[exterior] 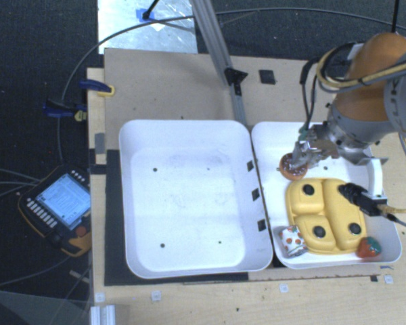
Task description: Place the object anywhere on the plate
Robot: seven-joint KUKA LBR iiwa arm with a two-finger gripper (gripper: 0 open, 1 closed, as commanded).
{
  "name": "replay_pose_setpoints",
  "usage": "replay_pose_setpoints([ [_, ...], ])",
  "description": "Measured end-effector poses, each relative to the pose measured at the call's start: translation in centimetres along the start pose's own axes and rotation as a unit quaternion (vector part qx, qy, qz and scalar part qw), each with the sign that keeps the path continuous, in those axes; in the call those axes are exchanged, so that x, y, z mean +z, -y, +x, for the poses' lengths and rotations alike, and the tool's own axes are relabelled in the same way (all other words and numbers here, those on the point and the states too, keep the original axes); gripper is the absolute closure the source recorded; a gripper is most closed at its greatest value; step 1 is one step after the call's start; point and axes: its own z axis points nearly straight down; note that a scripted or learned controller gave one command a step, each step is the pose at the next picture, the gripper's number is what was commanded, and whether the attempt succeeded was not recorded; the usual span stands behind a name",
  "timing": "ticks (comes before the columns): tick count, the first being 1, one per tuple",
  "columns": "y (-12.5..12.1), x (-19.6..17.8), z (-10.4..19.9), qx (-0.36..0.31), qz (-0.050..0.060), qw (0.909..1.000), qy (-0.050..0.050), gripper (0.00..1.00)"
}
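Here, pincer (pixel 299 156) (grip unreadable) over round brown object (pixel 293 167), no evident long axis, beside yellow plate (pixel 327 215).

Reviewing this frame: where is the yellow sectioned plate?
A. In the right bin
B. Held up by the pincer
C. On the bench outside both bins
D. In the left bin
A: the yellow plate lies flat in the right bin, with the pincer above a small brown round object just beyond the plate's top-left corner.
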Motion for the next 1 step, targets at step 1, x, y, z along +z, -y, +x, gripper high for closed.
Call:
replay_pose_setpoints([
  [1, -2.22, 0.28, 4.48, 0.001, 0.0, 1.0, 0.0, 1.0],
])
